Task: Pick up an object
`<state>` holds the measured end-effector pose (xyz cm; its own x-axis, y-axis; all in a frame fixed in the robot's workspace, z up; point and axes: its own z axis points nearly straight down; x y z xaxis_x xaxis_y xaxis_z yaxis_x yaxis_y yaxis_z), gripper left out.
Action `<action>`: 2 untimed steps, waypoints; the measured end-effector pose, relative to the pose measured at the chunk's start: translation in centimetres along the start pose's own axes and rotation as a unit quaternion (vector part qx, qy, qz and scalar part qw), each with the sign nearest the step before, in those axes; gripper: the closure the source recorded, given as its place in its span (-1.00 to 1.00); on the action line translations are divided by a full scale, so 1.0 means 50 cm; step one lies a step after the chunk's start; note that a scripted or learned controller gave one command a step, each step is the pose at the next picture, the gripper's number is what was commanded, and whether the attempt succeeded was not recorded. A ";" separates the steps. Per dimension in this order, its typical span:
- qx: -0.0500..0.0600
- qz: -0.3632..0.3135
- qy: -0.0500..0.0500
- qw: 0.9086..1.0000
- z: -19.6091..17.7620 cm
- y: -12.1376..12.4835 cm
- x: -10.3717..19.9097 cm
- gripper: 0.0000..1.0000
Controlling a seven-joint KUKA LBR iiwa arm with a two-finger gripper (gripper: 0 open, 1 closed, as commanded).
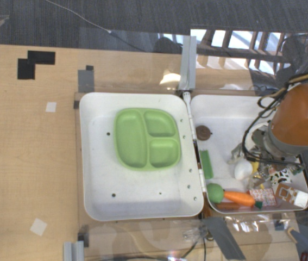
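The arm's orange band [301, 115] hangs over the right bin [224, 113]. Beneath it the gripper [258, 162] is low among the objects at the bin's near right side. A white egg-shaped object [243, 171] lies just left of the gripper, touching or nearly touching it. Along the bin's front lie an orange carrot [238, 198] and a green ball [215, 192]. A green block [206, 165] rests against the left wall, with a small brown round piece [202, 132] farther back. Several patterned small items [276, 186] are partly hidden under the wrist.
The left bin [96, 200] holds a green divided plate [146, 138] near its middle. A metal divider post [188, 64] stands behind the seam between the bins. Cables [262, 105] loop off the arm over the right bin's back half.
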<state>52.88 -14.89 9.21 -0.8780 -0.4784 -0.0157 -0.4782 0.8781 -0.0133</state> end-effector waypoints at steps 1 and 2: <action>-0.004 -0.264 0.002 0.964 -0.077 -0.072 0.036 -1.00; -0.010 -0.230 -0.003 0.973 0.005 -0.107 -0.011 -1.00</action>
<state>55.94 -19.31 9.05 -0.5707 -0.8210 -0.0174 -0.8211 0.5708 -0.0013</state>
